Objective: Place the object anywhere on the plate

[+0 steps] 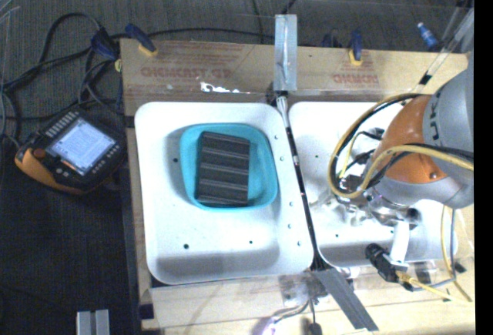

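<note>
A handheld control pendant [71, 152] w/ lit screen is seen on the dark floor off the bench's left edge, black cables [54, 48] looped behind it. Blue-handled clamps [139, 39] are fixed along the bench's far edge.

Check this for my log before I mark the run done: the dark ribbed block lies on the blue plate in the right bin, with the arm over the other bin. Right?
One thing is wrong: the bin. In the camera view the dark ribbed block lies on the blue plate in the left bin, and the arm is over the right bin.
</note>
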